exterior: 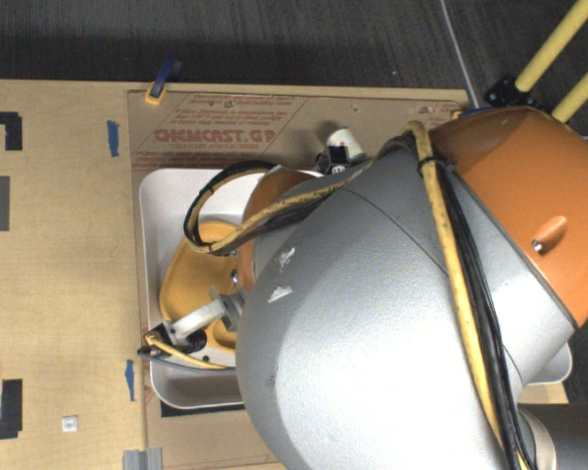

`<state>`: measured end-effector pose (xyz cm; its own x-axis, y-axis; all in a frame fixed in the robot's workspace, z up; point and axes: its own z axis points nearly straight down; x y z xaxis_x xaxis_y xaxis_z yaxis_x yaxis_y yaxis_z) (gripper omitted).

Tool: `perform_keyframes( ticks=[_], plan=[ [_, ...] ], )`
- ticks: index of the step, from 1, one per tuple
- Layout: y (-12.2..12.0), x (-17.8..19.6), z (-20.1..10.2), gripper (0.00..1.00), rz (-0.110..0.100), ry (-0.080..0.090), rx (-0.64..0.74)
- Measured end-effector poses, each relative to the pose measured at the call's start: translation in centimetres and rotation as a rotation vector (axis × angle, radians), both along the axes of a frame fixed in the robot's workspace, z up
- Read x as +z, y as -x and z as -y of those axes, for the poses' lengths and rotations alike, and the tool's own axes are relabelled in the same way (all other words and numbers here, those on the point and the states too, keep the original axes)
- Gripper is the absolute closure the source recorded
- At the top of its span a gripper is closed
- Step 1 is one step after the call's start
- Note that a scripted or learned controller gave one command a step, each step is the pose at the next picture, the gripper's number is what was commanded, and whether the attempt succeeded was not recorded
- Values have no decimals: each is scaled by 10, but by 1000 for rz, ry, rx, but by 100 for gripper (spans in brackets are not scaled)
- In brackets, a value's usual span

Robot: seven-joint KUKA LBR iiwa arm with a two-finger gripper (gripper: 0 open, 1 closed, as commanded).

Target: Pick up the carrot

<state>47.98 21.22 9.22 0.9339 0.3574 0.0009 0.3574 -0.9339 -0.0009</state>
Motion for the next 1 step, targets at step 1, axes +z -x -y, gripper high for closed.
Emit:
perform_keyframes(
  ticks=[1],
  plan=[
    [0, 0, 0, 0, 0, 0, 0]
  ],
)
